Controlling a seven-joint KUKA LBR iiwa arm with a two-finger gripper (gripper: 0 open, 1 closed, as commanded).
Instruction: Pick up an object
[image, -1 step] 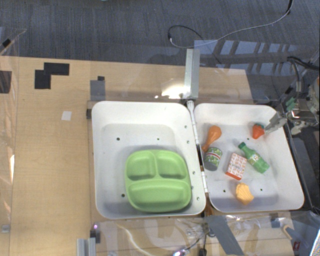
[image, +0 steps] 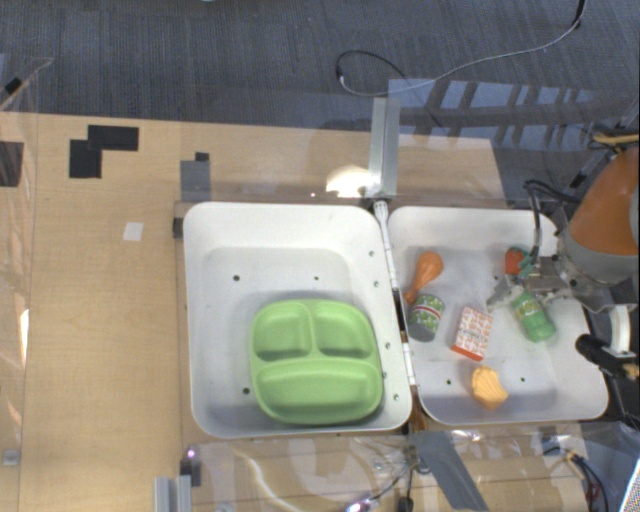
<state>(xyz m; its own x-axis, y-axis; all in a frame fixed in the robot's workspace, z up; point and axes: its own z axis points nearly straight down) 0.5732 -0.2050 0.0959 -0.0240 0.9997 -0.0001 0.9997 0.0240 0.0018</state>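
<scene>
Currently the worktop carries two white bins: the left bin holds a green divided plate, the right bin holds the small objects. The arm is placed over the right bin's far-right side, gripper low beside a green bottle and an orange-red item. Jaw state cannot be told; nothing is seen clamped. Elsewhere in the bin: orange drumstick-shaped toy, green-labelled can, red-white packet, yellow-orange piece. Step judged as approach/pre-grasp. Next move calls for centring over the bottle, closing, lifting.
</scene>
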